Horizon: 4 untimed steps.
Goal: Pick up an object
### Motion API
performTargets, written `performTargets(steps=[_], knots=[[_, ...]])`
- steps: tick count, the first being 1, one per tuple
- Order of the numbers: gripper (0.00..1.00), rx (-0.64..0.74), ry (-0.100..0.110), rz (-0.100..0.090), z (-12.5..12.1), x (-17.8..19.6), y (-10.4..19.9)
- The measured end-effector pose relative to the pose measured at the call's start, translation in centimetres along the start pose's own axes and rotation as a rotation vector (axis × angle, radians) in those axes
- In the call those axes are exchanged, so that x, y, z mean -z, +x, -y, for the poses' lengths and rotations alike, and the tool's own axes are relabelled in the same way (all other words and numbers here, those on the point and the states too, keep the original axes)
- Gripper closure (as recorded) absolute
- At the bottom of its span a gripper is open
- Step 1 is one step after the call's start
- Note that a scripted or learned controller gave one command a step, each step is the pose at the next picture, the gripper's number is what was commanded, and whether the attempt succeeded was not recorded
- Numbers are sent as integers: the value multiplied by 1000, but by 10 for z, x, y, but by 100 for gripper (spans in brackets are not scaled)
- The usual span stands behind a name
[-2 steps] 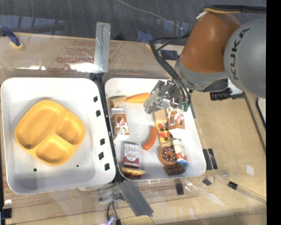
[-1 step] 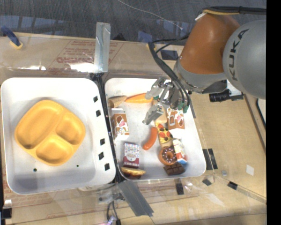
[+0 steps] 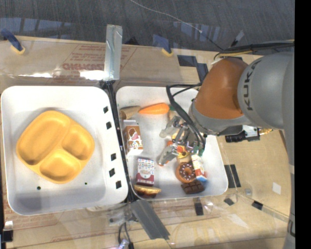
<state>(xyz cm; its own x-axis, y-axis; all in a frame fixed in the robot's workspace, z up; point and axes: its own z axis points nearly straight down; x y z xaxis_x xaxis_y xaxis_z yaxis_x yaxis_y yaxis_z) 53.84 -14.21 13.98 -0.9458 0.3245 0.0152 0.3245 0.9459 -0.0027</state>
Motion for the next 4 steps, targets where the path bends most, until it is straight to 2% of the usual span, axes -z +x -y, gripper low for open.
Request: performTargets(steps=[1,2,3,4], knots=[[0,-67,-3,13,27,-51,51],[0,-124,-5,10,-36,-51,10],[0,-53,-3,12,-63,-50,-66],[0,-80,-3,11,10,-51,-6]])
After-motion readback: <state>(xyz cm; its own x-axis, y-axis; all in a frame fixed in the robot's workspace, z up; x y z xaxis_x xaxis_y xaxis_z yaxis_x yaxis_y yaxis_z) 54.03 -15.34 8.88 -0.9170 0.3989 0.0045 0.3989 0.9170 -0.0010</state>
